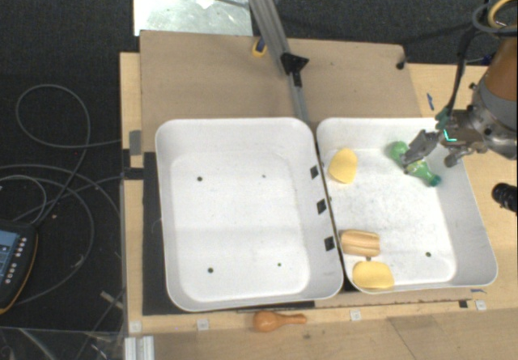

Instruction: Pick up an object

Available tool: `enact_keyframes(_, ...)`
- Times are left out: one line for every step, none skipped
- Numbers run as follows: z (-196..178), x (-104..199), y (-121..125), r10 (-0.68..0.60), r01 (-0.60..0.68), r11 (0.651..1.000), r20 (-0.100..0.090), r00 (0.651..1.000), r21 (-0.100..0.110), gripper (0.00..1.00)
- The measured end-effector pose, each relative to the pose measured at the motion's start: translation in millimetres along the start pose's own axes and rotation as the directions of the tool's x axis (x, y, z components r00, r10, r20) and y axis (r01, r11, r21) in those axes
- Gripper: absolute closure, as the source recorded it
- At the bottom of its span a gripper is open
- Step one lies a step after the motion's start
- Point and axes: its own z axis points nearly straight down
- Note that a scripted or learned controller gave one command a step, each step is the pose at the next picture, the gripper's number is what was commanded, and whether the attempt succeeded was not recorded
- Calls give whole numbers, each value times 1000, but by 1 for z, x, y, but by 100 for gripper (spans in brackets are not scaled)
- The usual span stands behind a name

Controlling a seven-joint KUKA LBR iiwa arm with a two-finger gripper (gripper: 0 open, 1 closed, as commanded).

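Observation:
In the right bin [473,257] lie a green toy [402,152] near the far right, a yellow lemon-like piece [343,165] by the divider, a hot-dog bun [360,243] and a yellow rounded piece [373,275] at the front. My gripper [432,158] hangs over the far right corner of this bin, open. Its left finger lies across the green toy, whose teal end [432,180] pokes out below. Nothing sits clasped between the fingers.
The left bin [235,213] adjoins the right one along a clipped divider [321,206]. A brown pear-shaped object [278,319] rests on the bench in front of the bins. A slanted metal pole [271,19] crosses the back.

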Motion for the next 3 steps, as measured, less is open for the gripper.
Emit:
enact_keyframes(61,-1,-6,3,-3,1000,0,1000,5,0)
enact_keyframes(108,0,3,3,-3,1000,-1,1000,5,0)
enact_keyframes(171,1,4,3,-3,1000,-1,1000,7,0)
